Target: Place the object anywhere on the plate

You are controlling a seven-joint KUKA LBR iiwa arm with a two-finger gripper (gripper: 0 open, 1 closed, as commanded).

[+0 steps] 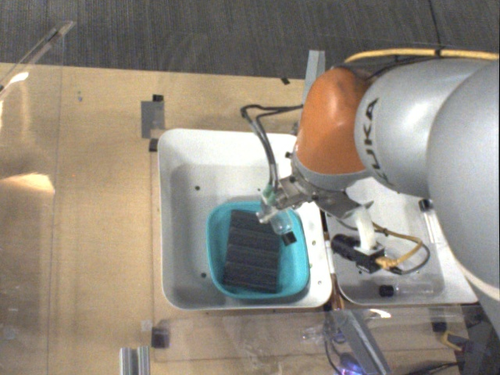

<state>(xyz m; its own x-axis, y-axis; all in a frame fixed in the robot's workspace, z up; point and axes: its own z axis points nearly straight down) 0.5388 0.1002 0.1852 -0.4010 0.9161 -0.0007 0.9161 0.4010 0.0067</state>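
Wood bench (86, 233), grey carpet (195, 14) behind; dark block (251, 252) on teal plate (295, 276).

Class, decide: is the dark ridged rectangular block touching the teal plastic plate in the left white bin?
Touching. The camera view shows the dark ridged block lying flat inside the teal plate, its teal rim visible around the block.

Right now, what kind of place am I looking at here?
Probably a robotics lab test bench: a grey and orange arm reaches over two white bins on a wooden bench, and a dark ridged object lies on a teal plate.
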